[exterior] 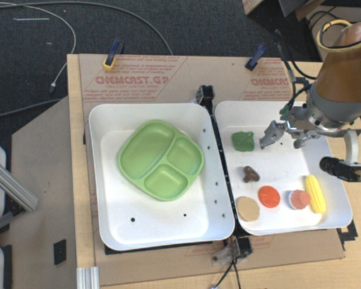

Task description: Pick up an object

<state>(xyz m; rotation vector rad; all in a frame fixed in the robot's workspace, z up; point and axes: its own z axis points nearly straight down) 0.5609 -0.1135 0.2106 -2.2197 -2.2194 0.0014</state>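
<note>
Above the right bin [343,212] the gripper [287,137] is seen, fingers spread apart, nothing between them. Green broccoli piece [243,141]: just left of the fingertips. Brown lump [250,174]: below-left. Tan disc [248,208], red disc [269,197], pink disc [299,199], yellow corn [315,193]: farther below, well apart.

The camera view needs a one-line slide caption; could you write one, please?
Gripper hovering open above the right bin of toy foods, nearest the green piece; a green divided plate sits in the left bin.
</note>
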